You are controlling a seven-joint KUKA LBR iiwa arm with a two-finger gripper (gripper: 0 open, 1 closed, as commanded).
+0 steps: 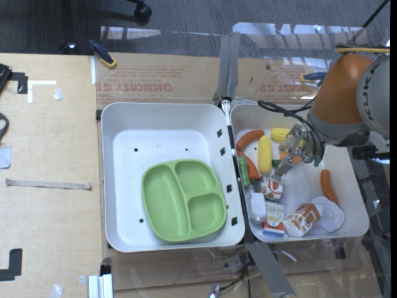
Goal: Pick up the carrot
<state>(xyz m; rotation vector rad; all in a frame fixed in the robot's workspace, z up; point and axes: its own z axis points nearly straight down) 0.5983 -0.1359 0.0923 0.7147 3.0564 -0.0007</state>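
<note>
Cardboard-printed toy cartons (302,219) lie at the near edge of the right bin (356,231), beside a crumpled white wrapper (332,211). Just beyond the wrapper lies a slim orange piece that I take to be the carrot (329,186), near the bin's right wall and with bare floor on its left. The gripper (282,168) hangs well to the carrot's left, right above a small red-and-white can (273,189); whether it is open or closed cannot be read at this slant, and nothing shows in its grasp. The likeliest failure is a descent here, which would meet the can rather than the carrot. Further back a yellow corn cob (264,154), an orange-and-green piece (247,167) and a curved orange sausage (250,138) crowd together; their similar colours could draw a grasp to the wrong item. The wall beside the carrot leaves little room on that side.
</note>
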